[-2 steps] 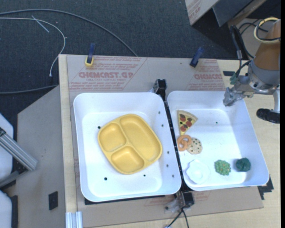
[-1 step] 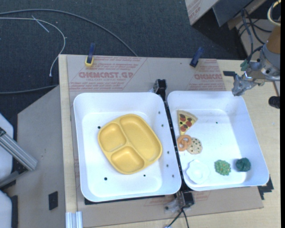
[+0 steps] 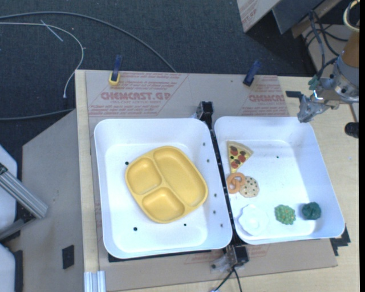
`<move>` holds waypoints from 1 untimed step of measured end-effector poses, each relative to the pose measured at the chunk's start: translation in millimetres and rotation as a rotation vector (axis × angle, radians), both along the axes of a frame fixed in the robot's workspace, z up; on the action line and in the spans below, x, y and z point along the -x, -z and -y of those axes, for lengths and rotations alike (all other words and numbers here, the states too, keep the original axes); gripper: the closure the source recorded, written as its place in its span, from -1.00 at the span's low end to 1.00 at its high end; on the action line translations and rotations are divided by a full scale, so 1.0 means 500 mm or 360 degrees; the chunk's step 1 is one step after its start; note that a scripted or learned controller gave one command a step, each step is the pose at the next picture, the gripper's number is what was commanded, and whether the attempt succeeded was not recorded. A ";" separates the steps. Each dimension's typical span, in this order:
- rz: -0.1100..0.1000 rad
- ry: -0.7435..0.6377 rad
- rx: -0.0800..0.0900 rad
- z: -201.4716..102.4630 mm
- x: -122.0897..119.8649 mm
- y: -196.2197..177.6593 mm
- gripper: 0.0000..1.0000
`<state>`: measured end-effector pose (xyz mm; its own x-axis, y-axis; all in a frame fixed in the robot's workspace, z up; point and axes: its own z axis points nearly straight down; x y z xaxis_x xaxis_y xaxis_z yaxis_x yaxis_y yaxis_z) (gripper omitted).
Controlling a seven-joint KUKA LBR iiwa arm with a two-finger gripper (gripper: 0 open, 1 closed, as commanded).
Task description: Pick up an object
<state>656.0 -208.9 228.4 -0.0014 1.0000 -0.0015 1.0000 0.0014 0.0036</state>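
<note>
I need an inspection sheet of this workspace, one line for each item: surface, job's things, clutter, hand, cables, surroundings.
Surface: bench board bearing two white bins, left bin and right bin, side by side.
Job's things: in the right bin, pizza slice, pretzel, cookie, white piece, light green piece, dark green piece.
Clutter: yellow divided tray in the left bin; two blue clamps at the board's far edge.
Hand: hand above the right bin's far right corner; nothing seen in it.
Cables: thin cables on the floor; bundle behind the arm.
Surroundings: dark carpet, cardboard box.
</note>
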 end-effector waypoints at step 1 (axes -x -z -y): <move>-0.0009 -0.0004 -0.0006 -0.084 0.025 -0.006 1.00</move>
